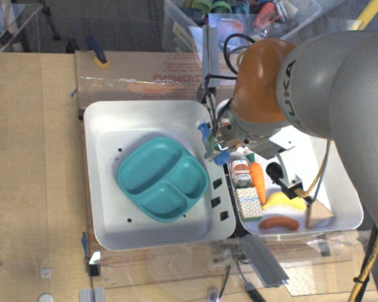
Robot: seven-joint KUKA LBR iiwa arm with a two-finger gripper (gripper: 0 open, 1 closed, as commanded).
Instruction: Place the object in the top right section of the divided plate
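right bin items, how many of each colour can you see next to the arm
orange: 1, the carrot
yellow: 1, the yellow piece
red: 1, the sausage
tan: 1, the wooden wedge
patterned: 1, the small box
white and red: 1, the little bottle
total: 6 in view; the arm may hide more

Two white bins [104, 231], one teal divided plate [162, 178], one carrot [257, 180], one sausage [281, 223], one small bottle [241, 172].

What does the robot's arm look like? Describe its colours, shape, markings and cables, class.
The arm is thick, rounded and glossy grey, with a wide orange band above the wrist. Dark KUKA lettering runs along the grey shell beside the band. A black cable loops near the orange part. The pincer below looks dark with blue bits.
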